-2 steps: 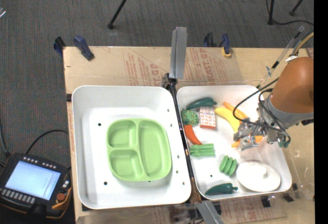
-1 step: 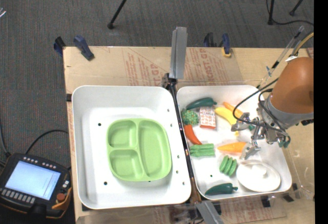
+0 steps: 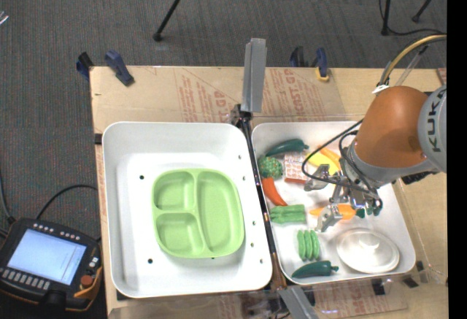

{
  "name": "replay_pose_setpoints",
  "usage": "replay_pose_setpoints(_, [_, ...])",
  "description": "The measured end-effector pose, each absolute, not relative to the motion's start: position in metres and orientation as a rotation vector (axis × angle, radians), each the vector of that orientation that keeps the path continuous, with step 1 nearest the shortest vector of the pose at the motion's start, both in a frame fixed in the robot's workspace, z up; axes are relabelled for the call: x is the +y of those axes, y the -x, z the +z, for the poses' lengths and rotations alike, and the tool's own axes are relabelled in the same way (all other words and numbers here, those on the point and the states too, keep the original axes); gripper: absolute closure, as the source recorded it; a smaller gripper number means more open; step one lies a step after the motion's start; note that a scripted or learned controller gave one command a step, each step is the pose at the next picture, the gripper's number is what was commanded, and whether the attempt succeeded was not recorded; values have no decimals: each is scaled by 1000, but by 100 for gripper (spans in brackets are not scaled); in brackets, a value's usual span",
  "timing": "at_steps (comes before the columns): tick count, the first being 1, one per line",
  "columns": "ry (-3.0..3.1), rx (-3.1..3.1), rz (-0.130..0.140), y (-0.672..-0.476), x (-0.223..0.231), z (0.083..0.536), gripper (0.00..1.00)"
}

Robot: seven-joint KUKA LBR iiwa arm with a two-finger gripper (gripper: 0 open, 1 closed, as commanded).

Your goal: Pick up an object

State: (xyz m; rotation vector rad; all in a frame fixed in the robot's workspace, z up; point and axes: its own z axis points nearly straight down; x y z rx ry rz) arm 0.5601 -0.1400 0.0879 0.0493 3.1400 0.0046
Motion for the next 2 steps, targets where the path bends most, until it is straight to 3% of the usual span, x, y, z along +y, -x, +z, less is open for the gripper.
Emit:
replay_pose_setpoints(1, [-129,3127,1,-480,-82,90,0])
replay_pose_setpoints(2, [12,3138,2,-611,-97,88,0])
